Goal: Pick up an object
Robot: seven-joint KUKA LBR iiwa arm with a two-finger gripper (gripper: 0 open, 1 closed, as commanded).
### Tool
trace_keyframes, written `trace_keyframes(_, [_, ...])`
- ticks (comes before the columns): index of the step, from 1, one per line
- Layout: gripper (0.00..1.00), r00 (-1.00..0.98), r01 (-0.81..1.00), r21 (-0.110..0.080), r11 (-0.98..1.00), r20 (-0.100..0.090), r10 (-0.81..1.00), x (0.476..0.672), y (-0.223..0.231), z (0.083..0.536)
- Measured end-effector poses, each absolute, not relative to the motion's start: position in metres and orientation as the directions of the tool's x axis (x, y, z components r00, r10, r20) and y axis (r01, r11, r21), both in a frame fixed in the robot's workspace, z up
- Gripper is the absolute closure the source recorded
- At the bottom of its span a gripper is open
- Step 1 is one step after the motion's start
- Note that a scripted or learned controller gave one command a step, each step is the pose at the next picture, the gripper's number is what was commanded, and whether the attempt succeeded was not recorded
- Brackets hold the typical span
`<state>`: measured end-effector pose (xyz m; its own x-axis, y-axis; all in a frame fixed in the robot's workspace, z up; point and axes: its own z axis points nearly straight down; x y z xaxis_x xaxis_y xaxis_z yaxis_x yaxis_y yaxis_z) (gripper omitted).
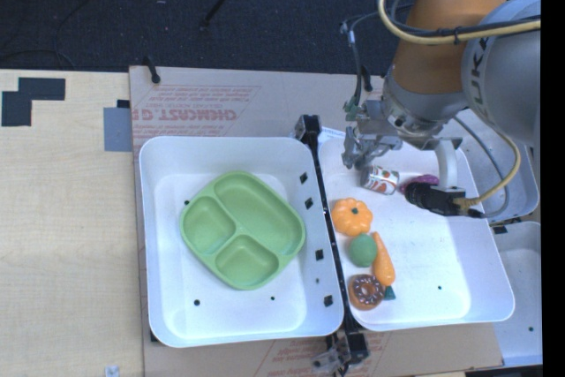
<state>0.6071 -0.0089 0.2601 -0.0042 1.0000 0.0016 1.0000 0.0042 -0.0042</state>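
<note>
Small can (382, 181) (red and white, lying on its side) sits near the back of the right bin (477, 287), and the tool (364, 150) is right over it, touching or nearly touching its upper left end. Can't tell if the tool is released or clenched, and no object is visibly between its tips, so no confirmed grasp.

Just right of the can: a purple item (422, 181), partly covered by a black part of the arm (459, 49). Forward of the can, along the bin's left side, a cluster of toy food: orange pumpkin (351, 216), then a green ball (362, 250) touching it from below, a carrot (383, 260) lying against the ball's right side, and a chocolate donut (365, 290) with sprinkles at the front corner, touching the carrot's tip.

The arm comes in from the right, with an orange band above the wrist and yellow and grey cables looping around it.

Left bin (168, 278) holds a green divided plate (243, 229) (three compartments, turned at an angle), roughly centred. The two bins touch along a black divider strip. Both sit on a cardboard sheet (221, 106) with printed red text, on a light wood desk (62, 234). Dark floor behind.
</note>
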Motion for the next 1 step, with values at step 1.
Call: trace_keyframes(1, [1.0, -0.004, 1.0, -0.006, 0.004, 0.002, 1.0, 0.61, 0.0447, 0.2463])
